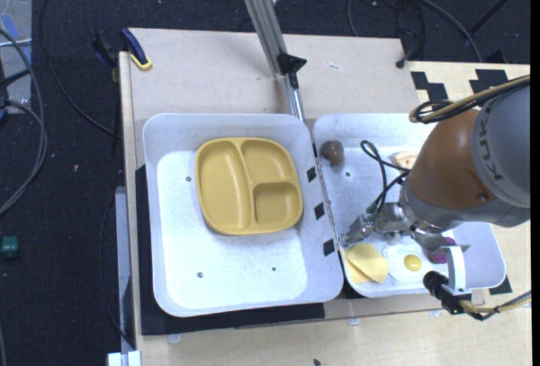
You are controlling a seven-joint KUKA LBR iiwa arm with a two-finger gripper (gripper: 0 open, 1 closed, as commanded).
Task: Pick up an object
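Nearest, at the lower right of the frame, a yellow wedge (pixel 365 262) and a fried egg (pixel 406 261) lie in the right bin (pixel 485 270). Just above them the gripper (pixel 369 225) hangs low; whether its fingers are spread or pressed together cannot be told. Farther up, a brown ball (pixel 332 153) sits near the bin's upper left corner. In the left bin (pixel 228 276), a yellow divided plate (pixel 249 185) rests on the worktop's (pixel 211 73) white tray.
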